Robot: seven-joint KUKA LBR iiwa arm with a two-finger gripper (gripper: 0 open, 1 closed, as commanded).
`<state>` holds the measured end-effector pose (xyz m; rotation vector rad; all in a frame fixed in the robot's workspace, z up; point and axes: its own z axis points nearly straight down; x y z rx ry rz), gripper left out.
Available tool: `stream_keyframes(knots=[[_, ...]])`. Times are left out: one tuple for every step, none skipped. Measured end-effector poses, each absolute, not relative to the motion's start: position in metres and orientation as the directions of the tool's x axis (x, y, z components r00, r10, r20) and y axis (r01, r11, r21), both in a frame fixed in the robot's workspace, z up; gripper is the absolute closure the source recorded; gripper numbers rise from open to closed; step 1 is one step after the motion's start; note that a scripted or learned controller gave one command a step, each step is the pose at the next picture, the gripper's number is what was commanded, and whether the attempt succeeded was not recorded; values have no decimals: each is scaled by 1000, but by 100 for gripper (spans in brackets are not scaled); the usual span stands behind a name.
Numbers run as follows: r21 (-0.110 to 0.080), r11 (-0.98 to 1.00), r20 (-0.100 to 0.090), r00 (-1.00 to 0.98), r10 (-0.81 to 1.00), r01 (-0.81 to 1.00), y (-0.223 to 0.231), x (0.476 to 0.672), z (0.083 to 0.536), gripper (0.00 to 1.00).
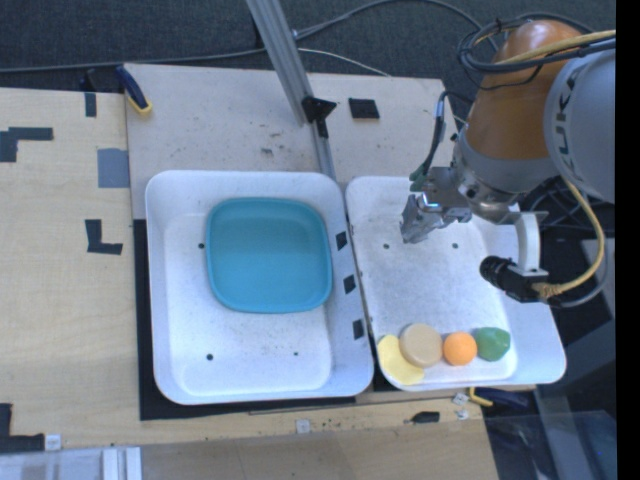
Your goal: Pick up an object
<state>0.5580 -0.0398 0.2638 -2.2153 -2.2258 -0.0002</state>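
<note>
As the grey arm (590, 118) w/ its orange band reaches in from the rt of the frame, its claw (412, 232) hangs over the far part of the rt white bin (440, 288), nearer that bin's left wall than its rt one. Whether the claw is open or closed can't be told from this angle. Candidates for the pick sit in a row along the same bin's near edge, well apart from the claw and toward the camera. From l. to r. they are a flat yellow piece (390, 365), a tan disc (421, 345) resting partly on it, an orange ball (459, 349) just beside the disc, and a green object (492, 343) close against the ball. The tan disc lies almost straight below the claw in the frame; ball and green object are off to its rt. A stretch of speckled bin floor lies between claw and row. In the left bin (180, 298), a teal plate (268, 255), squarish w/ rounded corners, lies flat toward the far side. Both bins sit side by side on a pale wooden table (60, 268).
</note>
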Motion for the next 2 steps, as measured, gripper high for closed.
stream_keyframes(knots=[[-1,5,1,-5,1000,1000,7,566,266,100],[-2,5,1,-5,1000,1000,66,580,255,100]])
